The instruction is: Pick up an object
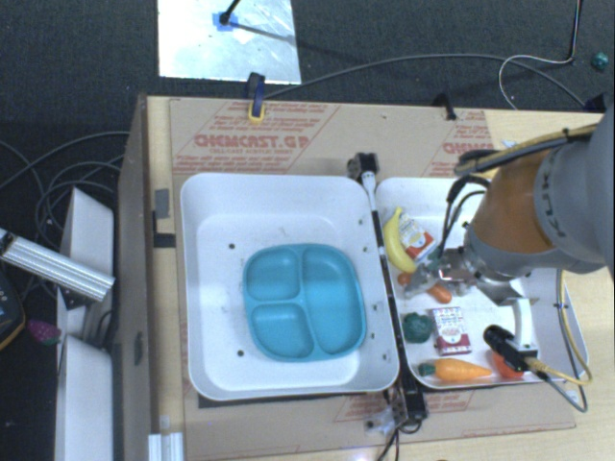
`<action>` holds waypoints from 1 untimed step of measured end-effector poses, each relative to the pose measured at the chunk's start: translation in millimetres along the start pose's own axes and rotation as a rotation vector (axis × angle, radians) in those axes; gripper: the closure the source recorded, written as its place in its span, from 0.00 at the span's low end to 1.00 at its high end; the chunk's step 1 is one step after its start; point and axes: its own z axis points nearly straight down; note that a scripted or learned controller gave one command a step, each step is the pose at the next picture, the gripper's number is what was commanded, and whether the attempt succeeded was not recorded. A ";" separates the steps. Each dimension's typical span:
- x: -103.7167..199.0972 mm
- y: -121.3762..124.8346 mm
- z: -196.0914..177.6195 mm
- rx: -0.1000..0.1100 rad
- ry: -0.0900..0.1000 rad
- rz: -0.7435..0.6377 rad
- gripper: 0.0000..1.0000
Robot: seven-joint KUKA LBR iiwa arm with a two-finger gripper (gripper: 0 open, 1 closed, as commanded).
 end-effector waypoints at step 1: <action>0.0 0.7 -10.4 -0.002 0.000 -0.001 1.00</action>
